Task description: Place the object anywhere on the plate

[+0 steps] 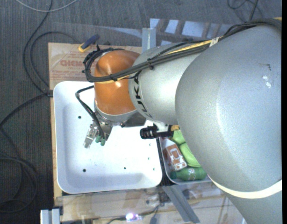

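Grey arm takes up most of the right half, coming in from 3 o'clock. Its orange band sits approx. centre frame, with black cables looped over it.

The worktop is a pale wood board w/ red lettering, seen at 10 o'clock above the bins. Grey carpet floor w/ loose cables lies beyond it at 9 to 12 o'clock.

Left bin is white and shallow w/ rounded corners. Its floor is bare apart from a few small dark specks.

The right bin is mostly hidden under the arm, with just its corner visible at 5 o'clock.

The task's likely things lie there, at approx. 4 o'clock from the gripper and well apart from it: a pale green piece, a brown-and-white packet touching it, and a darker green rounded item just below. Can't tell which one is the task's object.

Gripper hangs over the left bin's middle, below the band, pointing to 7 o'clock. The fingers look slightly spread, w/ white bin floor showing between them and nothing pinched.

A small blue-and-yellow clamp sits on the worktop edge at 11 o'clock.
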Controlling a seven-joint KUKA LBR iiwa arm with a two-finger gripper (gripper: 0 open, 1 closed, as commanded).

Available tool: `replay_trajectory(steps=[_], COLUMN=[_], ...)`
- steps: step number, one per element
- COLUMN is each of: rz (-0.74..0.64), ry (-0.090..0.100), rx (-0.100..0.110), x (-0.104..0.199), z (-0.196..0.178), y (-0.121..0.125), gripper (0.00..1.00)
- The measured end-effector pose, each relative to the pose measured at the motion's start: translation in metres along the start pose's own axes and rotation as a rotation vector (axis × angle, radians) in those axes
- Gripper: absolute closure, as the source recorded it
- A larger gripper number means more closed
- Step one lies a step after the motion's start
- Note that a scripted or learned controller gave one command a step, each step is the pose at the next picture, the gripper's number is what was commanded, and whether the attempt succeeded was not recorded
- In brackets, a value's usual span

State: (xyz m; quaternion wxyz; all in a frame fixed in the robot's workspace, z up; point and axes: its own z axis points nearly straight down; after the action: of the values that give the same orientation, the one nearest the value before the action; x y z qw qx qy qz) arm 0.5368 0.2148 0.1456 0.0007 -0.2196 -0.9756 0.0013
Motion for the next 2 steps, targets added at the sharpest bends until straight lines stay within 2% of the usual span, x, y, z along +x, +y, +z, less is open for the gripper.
replay_trajectory(steps=[1,2], rz=[-0.524,-0.614], ry=[-0.017,-0.002], rx=[-0.008,-0.002], x=[0.047,-0.025], z=[0.055,-0.036], y=[-0.003,-0.141], gripper=[1.0,1.0])
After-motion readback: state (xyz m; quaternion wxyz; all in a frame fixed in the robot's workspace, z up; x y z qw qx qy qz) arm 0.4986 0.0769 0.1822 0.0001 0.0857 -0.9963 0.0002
